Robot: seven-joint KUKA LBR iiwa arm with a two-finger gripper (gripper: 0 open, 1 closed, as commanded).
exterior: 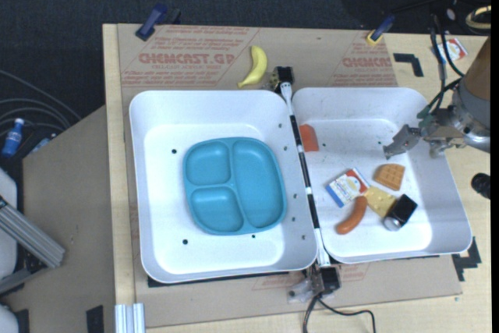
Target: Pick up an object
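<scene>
Cables (316, 306) are lying at the bench's near edge. Spread and gripping nothing, the gripper (404, 139) is hovering over the right bin (444, 234), its toy waffle (390, 175) sitting just below.

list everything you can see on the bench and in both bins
divided plate: 1, blue, left bin
left bin: 1, white
right bin: 1, white
orange block: 1, right bin, by the left wall
small carton: 1, white, blue and orange, right bin
waffle: 1, tan, right bin
cheese wedge: 1, yellow, right bin
sausage: 1, orange-red, right bin
black object: 1, right bin
banana: 1, yellow, bench behind the bins
blue clamps: 2, bench back edge
gripper: 1, grey, over right bin
</scene>
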